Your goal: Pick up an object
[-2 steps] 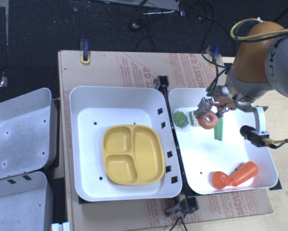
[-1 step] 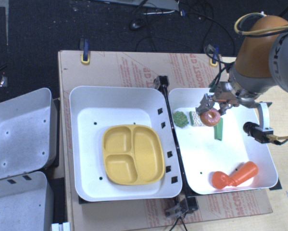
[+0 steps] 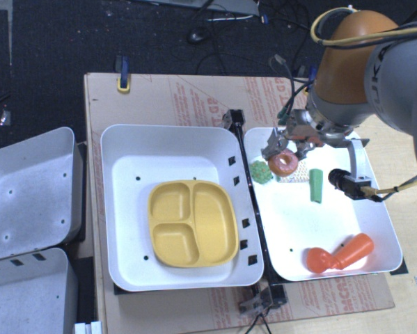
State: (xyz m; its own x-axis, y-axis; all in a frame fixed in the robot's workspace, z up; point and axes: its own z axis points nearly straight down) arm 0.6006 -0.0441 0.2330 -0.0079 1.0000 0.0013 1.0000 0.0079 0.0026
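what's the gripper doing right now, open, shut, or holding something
Gripper: low over the right bin, right at the pink donut-shaped ring; whether it grips the ring cannot be told from this view.

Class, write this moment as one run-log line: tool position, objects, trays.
tool over right bin's far-left corner | beneath: pink donut ring, green ball | also: green stick, orange bottle | left bin: yellow divided plate

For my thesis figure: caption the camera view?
Gripper hovering over a pink ring in the right bin; yellow tray in the left.
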